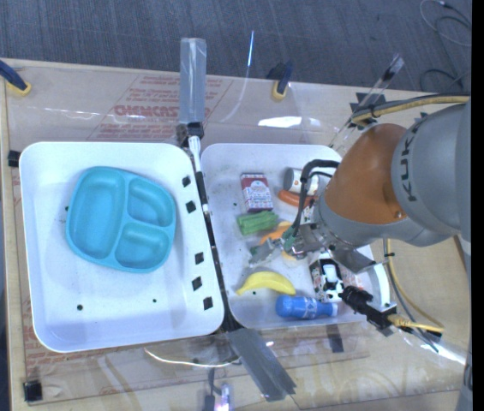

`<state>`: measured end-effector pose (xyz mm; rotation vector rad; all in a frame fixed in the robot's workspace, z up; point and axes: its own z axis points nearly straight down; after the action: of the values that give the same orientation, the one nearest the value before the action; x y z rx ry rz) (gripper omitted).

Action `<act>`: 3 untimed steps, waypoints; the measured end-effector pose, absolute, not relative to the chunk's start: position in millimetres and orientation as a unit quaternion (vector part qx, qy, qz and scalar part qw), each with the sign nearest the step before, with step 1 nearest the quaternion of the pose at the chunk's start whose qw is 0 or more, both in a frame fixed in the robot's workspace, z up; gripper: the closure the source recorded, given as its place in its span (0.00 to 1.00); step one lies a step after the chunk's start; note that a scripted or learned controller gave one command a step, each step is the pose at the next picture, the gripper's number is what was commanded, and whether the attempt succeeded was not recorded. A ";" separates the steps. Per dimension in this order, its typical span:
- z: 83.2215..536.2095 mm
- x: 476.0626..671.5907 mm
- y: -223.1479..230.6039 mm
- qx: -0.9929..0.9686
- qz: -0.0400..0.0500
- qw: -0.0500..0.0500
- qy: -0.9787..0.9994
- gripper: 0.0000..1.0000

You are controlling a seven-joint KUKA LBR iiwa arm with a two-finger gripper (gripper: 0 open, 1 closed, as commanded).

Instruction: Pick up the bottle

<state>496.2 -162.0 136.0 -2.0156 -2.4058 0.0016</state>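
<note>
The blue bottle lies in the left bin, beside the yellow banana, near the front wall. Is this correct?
Not quite. In the camera view the blue bottle lies in the right bin, not the left one. The rest holds: it is beside the yellow banana, near the front wall.

Grey KUKA arm point(434, 174) with black lettering, broad orange band point(363, 178), black cable looping above a dark wrist.

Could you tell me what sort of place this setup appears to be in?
Most likely a robotics lab bench for pick-and-place trials: a KUKA arm reaches over two white bins, toy-like items such as a blue bottle and banana fill one, and clamps hold the board.
</note>
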 end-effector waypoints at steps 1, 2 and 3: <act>118.0 477.2 -149.0 -0.605 0.000 0.001 -0.796 0.00; 146.4 476.9 -167.6 -0.729 0.000 0.000 -0.684 0.00; 118.2 476.8 -109.9 -0.762 0.001 0.001 -0.648 0.00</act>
<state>476.8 -109.9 118.2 -2.3914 -2.0341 0.0017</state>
